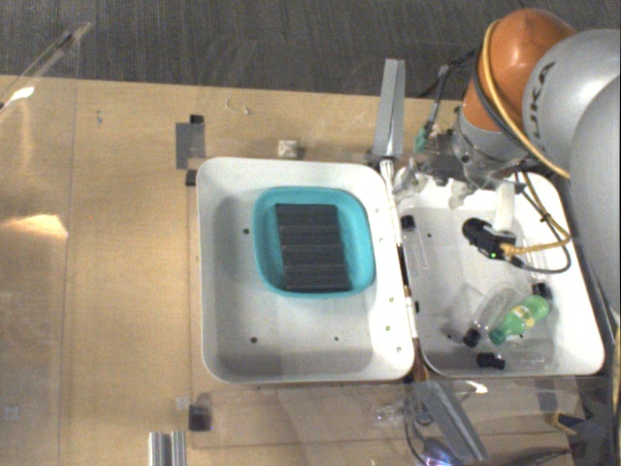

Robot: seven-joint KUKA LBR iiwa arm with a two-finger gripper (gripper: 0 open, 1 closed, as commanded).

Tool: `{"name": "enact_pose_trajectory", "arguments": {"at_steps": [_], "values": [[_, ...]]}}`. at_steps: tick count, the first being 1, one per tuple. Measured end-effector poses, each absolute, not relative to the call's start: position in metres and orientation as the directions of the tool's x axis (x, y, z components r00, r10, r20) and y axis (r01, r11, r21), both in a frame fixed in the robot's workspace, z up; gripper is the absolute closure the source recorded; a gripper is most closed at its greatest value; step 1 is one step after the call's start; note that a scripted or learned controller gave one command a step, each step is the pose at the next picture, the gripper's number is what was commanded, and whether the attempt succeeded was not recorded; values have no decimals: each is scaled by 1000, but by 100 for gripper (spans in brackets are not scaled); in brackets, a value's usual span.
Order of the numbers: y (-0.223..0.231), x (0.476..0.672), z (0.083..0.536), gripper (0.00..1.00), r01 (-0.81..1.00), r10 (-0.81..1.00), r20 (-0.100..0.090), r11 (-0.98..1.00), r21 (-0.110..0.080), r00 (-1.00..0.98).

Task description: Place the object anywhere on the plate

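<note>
Bottle not yet lifted, plate bare

The bottle (511, 318) lies at five o'clock in the right bin (568, 362); the plate (361, 246) waits at nine o'clock; the gripper's (448, 168) jaw state cannot be told, so the round bottle could be missed or rolled aside

Grey arm (582, 95) w/ orange band (509, 51), black lettering, yellow & black cables (543, 246).

Wooden bench (97, 260), grey carpet (243, 17)
</note>
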State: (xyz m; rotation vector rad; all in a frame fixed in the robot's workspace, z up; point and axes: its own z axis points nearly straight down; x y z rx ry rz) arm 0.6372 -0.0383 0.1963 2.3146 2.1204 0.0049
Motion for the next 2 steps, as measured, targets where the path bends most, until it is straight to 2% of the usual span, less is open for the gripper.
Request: {"name": "enact_pose_trajectory", "arguments": {"at_steps": [2], "values": [[-38,637,196,0,996,996,1,-87,4,87]]}}
